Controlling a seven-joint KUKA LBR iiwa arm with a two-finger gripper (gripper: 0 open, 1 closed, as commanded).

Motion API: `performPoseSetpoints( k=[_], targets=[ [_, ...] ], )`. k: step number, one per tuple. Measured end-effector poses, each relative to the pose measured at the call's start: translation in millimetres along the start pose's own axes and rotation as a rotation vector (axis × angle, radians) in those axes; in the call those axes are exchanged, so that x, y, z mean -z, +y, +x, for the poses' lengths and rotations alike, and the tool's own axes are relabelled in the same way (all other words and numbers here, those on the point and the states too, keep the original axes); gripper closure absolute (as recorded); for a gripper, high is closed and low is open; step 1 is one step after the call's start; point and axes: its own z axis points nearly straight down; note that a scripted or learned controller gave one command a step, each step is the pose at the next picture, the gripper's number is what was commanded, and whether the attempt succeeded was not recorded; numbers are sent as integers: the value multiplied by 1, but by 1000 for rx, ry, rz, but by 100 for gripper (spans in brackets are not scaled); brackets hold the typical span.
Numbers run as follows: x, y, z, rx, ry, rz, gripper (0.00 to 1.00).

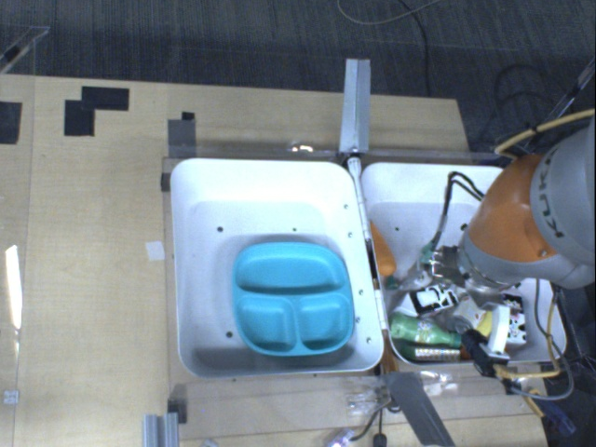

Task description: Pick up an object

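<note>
The right bin (pixel 410 203) holds a jumble of small objects under the arm: a green packet (pixel 421 331), an orange item (pixel 383 259) against the left wall, a black-and-white item (pixel 430 297) and a white and yellow pack (pixel 498 327). My gripper (pixel 445 291) is low inside this bin, right above the pile, hanging from the grey wrist with the orange band (pixel 510 214). The wrist and clutter hide its fingers. A blue divided tray (pixel 292 296) lies in the left bin (pixel 214 212).
A metal post (pixel 356 105) stands at the back between the two bins. Cables run along the floor at the top and over the bench at the lower right. Black marks lie on the bench at the far left.
</note>
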Motion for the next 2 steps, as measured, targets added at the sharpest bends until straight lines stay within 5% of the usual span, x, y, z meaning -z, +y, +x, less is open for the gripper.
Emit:
performPoseSetpoints(
  k=[1, 2],
  targets=[
    [72, 20, -88, 53, -3, 16, 0],
    [83, 22, -87, 57, -3, 11, 100]
  ],
)
